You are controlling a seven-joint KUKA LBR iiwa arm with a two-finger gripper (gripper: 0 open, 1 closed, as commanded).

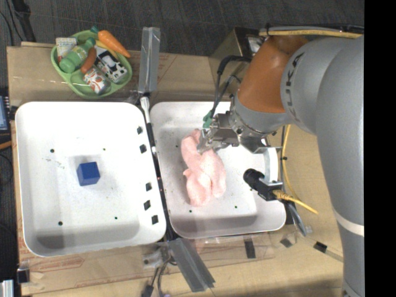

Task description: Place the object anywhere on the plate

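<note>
While the gripper point(209, 136) touches it, the soft pink cloth point(202, 171) lies crumpled.

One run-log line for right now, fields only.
arm: over right bin | pincer: at top of pink cloth | blue cube: left bin | plate: none seen

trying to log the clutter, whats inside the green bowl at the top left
The green bowl holds toy food: an orange carrot, a green bottle and small printed cartons. They are heaped together, so anything beneath them is covered.
</note>
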